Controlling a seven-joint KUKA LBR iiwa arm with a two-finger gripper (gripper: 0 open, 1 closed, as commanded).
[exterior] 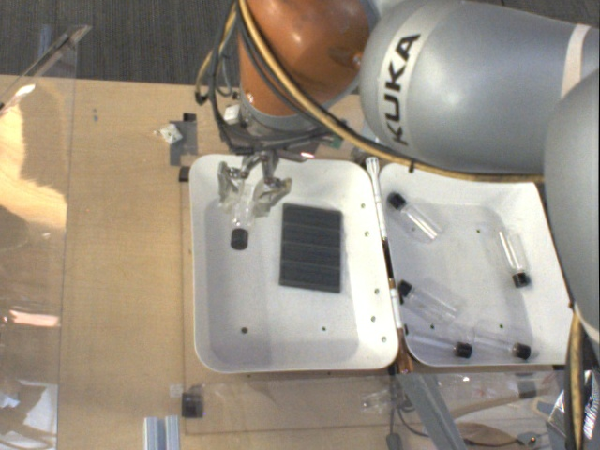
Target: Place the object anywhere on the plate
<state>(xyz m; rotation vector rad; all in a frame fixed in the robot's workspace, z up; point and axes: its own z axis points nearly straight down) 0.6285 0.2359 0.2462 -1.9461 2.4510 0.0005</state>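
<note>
I have the claw hanging over the upper-left corner of the left shallow white bin. Its two pale fingers stand a little apart, and a clear plastic tube with a black cap sits between them: the clear body runs up into the gap, while the capped end pokes out below the fingertips toward the bin floor. I cannot tell from this slant whether the cap touches the floor or hangs just above it.

Just beside the claw, to its right and slightly lower in the view, lies the dark grey ribbed rectangular plate, flat on the bin floor. The tube is near its left edge but apart from it, not on it.

Further right of the claw, past the seam between the bins, the right shallow white bin holds more clear black-capped tubes, scattered well apart from one another.

Above the claw, the orange band and the grey KUKA arm cover the top of the view.
</note>
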